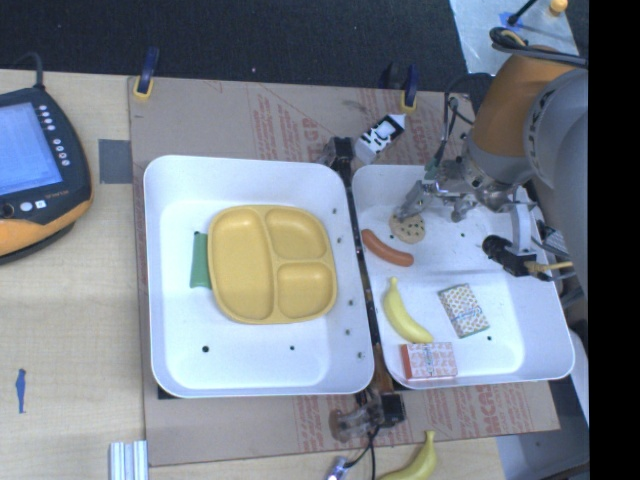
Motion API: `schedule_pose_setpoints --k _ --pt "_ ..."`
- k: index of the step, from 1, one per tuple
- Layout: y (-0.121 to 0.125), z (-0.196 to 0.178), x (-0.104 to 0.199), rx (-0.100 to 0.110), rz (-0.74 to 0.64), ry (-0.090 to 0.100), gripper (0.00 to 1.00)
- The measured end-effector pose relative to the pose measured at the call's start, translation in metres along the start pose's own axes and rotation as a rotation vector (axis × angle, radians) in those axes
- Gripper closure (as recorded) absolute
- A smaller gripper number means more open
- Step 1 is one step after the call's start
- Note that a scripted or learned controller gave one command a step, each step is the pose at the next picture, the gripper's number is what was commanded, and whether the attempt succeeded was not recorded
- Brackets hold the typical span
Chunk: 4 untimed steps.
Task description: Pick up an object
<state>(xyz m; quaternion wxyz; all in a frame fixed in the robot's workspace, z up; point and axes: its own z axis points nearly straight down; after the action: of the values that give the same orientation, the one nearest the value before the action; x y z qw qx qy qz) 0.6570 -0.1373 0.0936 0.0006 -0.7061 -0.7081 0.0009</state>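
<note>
While the grey arm's end effector [418,208] hovers near the right white bin's [520,363] far edge, beside a round speckled cookie [407,229], I cannot tell its opening.

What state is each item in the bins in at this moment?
Gripper: low in the right bin, just above the cookie.
Cookie: flat on the bin floor.
Hot dog: lying flat, untouched.
Banana: lying flat, untouched.
Yellow divided plate: upright in the left bin, partly covering a green item.
</note>
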Motion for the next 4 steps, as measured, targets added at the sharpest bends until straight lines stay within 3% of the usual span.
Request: schedule_pose_setpoints --k 1,2,3,4 --pt "-0.008 0.000 0.021 -0.001 -0.003 -0.002 0.00" --pt "-0.008 -0.011 0.021 0.000 -0.004 -0.001 1.00" --pt "-0.008 -0.011 0.021 0.000 -0.005 -0.001 0.00" --pt "-0.001 0.002 0.016 0.000 -0.003 -0.001 0.00"
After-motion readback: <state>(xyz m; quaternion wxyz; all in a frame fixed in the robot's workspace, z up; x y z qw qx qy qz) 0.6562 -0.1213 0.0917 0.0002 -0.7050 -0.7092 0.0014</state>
